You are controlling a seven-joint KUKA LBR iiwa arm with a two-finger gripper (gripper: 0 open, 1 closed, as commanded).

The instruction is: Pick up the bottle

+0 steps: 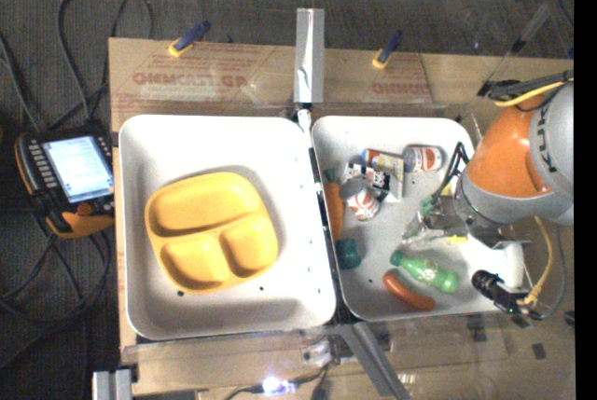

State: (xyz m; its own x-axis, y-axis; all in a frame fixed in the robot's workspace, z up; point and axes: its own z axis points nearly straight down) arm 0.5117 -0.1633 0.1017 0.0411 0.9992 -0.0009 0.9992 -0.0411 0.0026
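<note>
Nearest our lens is the arm's orange wrist (pixel 508 160), reaching in from the right over the right bin (pixel 392 130). Below it, the gripper (pixel 438 223) hangs just above the green bottle (pixel 426 269); we cannot tell whether it is released or clenched, and we see nothing held in it. That bottle lies on its side near the bin's front edge, cap end towards the left, touching or nearly touching an orange-red sausage-shaped toy (pixel 409 291) just in front. We judge it light, smooth plastic, likely to roll or slip, so we would grasp across the middle of its body. Further back lie a can (pixel 424 158), a small carton (pixel 378 172) and a teal object (pixel 348 251). A yellow divided tray (pixel 213 228) sits in the left bin (pixel 135 202). Both bins rest on a cardboard sheet (pixel 215 76) held by clamps, with dark carpet, cables and a teach pendant (pixel 70 170) around
</note>
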